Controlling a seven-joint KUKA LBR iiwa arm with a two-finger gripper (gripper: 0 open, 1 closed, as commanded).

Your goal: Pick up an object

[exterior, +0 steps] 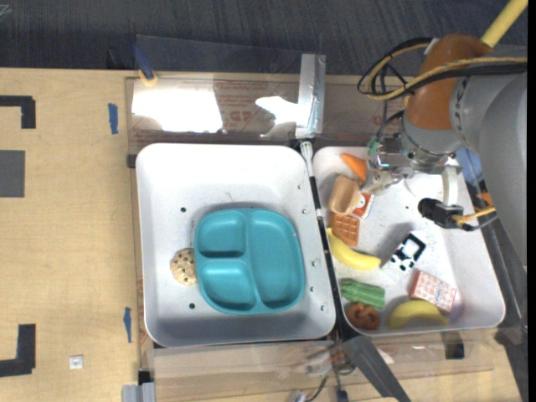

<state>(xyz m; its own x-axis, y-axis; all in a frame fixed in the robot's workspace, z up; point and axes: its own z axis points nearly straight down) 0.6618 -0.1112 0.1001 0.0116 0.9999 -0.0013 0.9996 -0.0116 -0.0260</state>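
nearest, along the right bin's [481,296] front edge: pretzel [363,315], green pod [362,292], lemon [416,311] and pink box [433,290], packed close and probably just left where dropped. further in: banana [354,255], black-white block [407,252] and waffle [347,225] touching a bread roll [342,195], all likely picks, crowded enough to hinder a clean grab; in the left bin [159,174], a teal tray [249,259] beside a cookie [182,266]. farthest: gripper [378,172] low over the back corner near the carrot [355,166], nothing visibly pinched, spread or pressed together impossible to tell.
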